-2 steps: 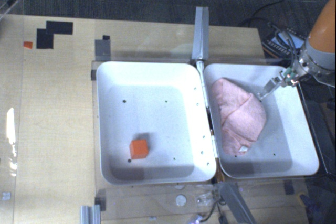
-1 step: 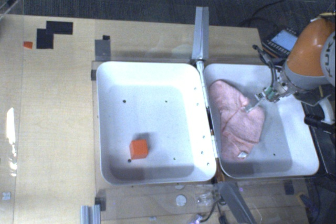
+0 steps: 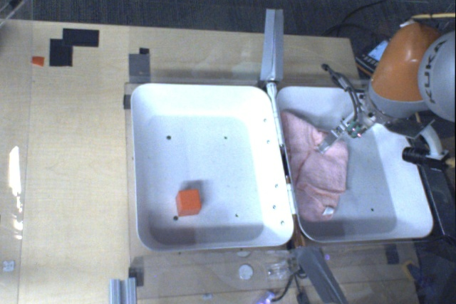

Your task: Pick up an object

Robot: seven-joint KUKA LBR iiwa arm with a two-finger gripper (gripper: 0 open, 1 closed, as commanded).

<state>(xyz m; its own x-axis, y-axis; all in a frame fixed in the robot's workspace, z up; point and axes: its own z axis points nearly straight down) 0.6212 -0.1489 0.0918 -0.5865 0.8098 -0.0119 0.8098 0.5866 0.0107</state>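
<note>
Gripper (image 3: 333, 142) low over the pink cloth (image 3: 317, 166) — finger state too blurred to tell.

KUKA arm at the right edge of the frame

The arm (image 3: 420, 78) shows a rounded orange band at upper right, next to a pale grey housing with dark lettering partly visible on it. Below the band sits a grey wrist section, from which a slim metallic gripper (image 3: 340, 133) extends toward frame centre. A white-and-black fitting sticks out at the right edge, lower down.
</note>
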